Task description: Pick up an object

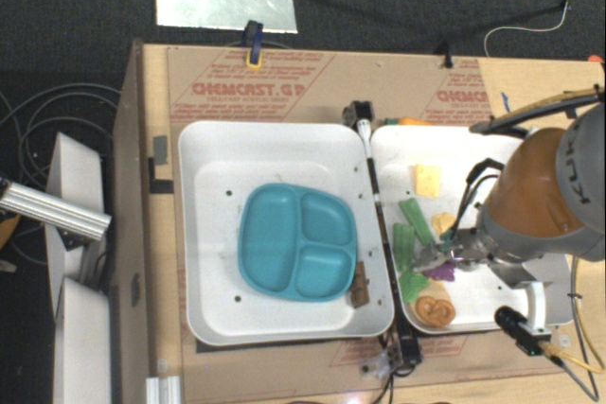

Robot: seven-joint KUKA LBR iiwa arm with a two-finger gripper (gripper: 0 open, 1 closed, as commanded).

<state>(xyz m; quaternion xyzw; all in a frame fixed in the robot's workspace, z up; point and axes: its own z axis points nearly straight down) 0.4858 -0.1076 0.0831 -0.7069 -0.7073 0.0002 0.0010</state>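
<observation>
The claw (437, 253) hangs low over the right bin (492, 143), at the end of the grey arm (549, 203) with its orange band, which comes in from the right side of the camera view. How the claw stands, wide or narrow, cannot be told here, because the wrist and its cables cover it from above. Directly under and just beside the claw lies a small purple object (441, 272), touching or nearly touching the tip; whether it is gripped cannot be told. Just to the left of the claw lie green pieces (411, 237), long and leaf-like, running along the bin's left wall. Below the claw, toward the near edge of the bin, sits a brown pretzel-shaped piece (435, 309). Just above the claw is a pale yellow lump (442, 223), and farther above it a flat yellow square (428, 180) lies apart from the rest. Well to the left of the claw, across the divide between the bins, the left bin (208, 203) holds a teal divided plate (297, 241), with a small brown item (361, 284) lying at the plate's lower right edge, against the bin's wall.
</observation>
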